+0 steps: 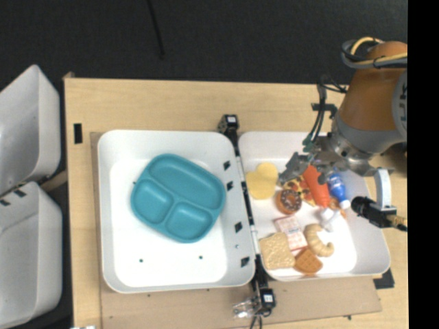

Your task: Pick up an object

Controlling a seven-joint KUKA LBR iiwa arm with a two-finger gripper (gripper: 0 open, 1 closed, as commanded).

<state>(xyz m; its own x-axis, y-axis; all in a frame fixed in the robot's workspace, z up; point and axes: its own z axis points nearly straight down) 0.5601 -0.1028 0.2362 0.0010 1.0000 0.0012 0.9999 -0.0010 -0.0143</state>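
Note:
The right bin point(367, 256) holds a pile of small food toys: a pale yellow round piece point(261, 182), a brown sprinkled donut point(289, 199), an orange carrot-like piece point(314, 185), a blue and white bottle point(337, 189), a croissant point(319, 239), a tan cracker point(277, 250) and an orange waffle piece point(308, 262). My gripper point(299, 166) hangs low over the back of this pile, just above the donut and next to the orange piece. Its dark fingers point(293, 168) point down to the left. Nothing shows between them.
In the left bin point(110, 252) lies a teal divided plate point(179, 197). A small pink and white packet point(291, 229) sits in the middle of the right bin's pile. The arm's orange band point(374, 94) rises at the right, above that bin's far corner.

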